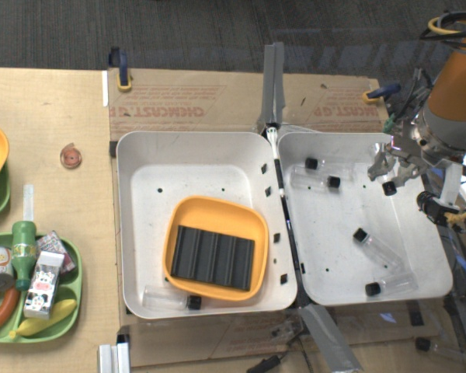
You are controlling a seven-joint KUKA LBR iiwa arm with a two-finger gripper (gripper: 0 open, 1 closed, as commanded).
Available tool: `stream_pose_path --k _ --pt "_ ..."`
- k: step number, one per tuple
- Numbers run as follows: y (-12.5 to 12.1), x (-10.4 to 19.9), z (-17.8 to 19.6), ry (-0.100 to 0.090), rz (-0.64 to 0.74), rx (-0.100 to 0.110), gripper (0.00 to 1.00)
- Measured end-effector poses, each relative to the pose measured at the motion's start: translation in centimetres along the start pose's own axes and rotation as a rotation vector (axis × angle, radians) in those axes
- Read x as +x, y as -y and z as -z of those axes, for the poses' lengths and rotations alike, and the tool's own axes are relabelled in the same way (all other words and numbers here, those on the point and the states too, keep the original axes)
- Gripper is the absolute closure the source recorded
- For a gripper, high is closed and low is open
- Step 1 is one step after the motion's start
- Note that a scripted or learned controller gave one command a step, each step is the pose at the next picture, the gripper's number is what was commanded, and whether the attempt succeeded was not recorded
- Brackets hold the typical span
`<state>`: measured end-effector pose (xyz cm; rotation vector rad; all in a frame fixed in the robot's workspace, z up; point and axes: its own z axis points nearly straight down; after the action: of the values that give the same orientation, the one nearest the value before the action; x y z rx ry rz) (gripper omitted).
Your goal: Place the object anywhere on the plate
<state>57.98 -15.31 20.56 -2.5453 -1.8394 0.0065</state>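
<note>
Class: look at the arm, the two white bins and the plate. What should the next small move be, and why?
Probably lower the end effector onto a clear plastic vial with a black cap in the right-hand white bin. The end effector sits at that bin's upper right rim, and the orange square plate in the left-hand white bin already carries a black ridged block.

Evenly and brightly lit from overhead, with soft, faint shadows. Mild glare on the shallow white plastic bins left of the jaws; slightly soft focus throughout.
</note>
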Motion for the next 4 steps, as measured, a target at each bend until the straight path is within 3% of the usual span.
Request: stream_pose_path --k 1,2,3,4 --pt "5.7 0.3 -10.6 -0.003 -0.015 -0.001 1.00" --pt "11.9 4.0 -1.5 -0.002 0.088 0.000 1.00" --pt "10.7 8.1 3.2 -0.001 0.334 -0.002 1.00" --pt "7.6 10.5 1.9 0.000 0.569 -0.002 1.00"
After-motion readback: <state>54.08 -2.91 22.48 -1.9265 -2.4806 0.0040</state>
